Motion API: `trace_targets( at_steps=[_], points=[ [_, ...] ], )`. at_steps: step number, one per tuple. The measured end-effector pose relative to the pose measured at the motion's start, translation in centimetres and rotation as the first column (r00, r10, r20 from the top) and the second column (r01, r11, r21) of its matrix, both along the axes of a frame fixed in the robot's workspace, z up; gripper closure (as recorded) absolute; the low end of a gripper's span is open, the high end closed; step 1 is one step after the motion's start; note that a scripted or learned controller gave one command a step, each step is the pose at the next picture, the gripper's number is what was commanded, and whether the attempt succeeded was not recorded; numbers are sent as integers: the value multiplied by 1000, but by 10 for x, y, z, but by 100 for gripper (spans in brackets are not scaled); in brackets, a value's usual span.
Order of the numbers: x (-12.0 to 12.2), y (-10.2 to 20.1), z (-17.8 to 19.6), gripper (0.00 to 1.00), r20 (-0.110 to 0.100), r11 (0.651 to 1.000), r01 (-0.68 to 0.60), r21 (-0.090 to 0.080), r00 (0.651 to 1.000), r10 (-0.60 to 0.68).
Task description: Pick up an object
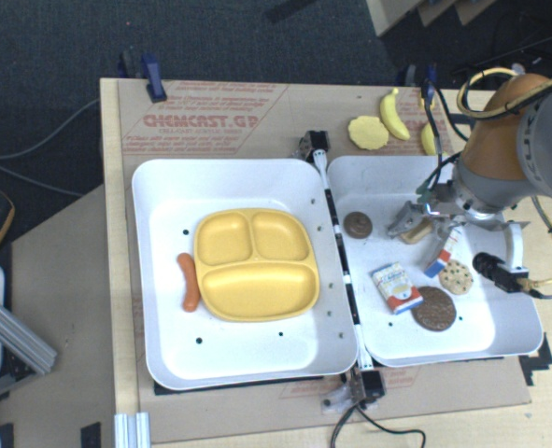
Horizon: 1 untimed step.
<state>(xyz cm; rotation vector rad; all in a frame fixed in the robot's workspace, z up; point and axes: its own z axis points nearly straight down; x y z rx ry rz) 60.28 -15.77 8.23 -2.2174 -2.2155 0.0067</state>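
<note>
My gripper [414, 224] hovers low in the right bin [500, 334]; its state is unclear. Nearby lie a round brown cookie [358, 224] and a glossy rectangular packet [396, 287].

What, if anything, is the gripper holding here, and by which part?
It cannot be told. The gripper is low in the right white bin, with something tan at its tip, but the view does not show a hold.

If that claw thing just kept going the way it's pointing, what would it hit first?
The gripper points left and down into the right bin. Most likely it would meet the bin's white floor first, with the small brown cookie next in line to its left. Depth is hard to judge from this slanted view.
</note>
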Motion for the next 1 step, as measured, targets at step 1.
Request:
trace_targets(
  at_steps=[1],
  points=[
    [53,-28,3,0,13,1000,-2,-5,1000,2]
  ],
)
